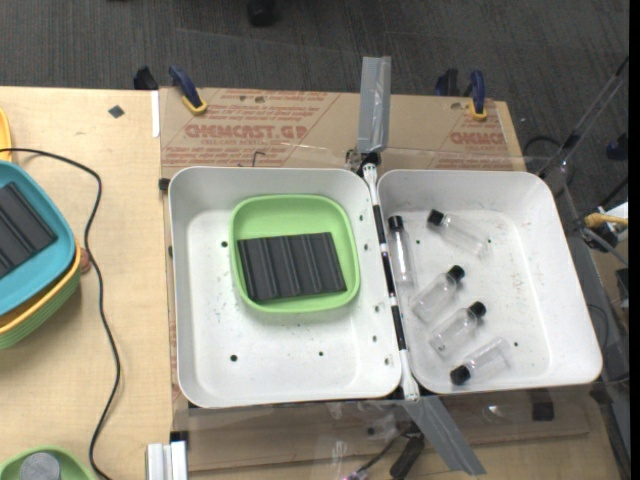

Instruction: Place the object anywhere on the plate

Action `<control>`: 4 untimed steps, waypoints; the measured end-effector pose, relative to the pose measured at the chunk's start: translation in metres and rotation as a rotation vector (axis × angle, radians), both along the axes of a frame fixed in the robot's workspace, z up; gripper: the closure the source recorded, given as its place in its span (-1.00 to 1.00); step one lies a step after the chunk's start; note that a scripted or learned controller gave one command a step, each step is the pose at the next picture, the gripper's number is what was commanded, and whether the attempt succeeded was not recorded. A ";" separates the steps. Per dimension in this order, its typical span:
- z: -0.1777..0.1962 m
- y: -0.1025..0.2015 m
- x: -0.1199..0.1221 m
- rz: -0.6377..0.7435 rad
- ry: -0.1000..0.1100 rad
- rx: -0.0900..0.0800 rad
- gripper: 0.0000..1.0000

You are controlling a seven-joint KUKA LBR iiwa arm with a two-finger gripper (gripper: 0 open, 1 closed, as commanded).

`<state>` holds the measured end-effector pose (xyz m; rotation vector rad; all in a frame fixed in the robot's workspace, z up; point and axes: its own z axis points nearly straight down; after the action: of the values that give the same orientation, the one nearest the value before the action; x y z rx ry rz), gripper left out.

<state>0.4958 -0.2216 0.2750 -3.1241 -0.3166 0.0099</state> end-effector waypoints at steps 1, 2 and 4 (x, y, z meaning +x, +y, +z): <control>-0.009 0.013 -0.011 0.000 0.001 0.000 -1.00; -0.013 -0.001 -0.018 -0.004 -0.001 0.000 -1.00; -0.005 -0.001 -0.018 -0.003 -0.001 0.000 -1.00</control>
<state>0.4774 -0.2222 0.2704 -3.1246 -0.3122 0.0088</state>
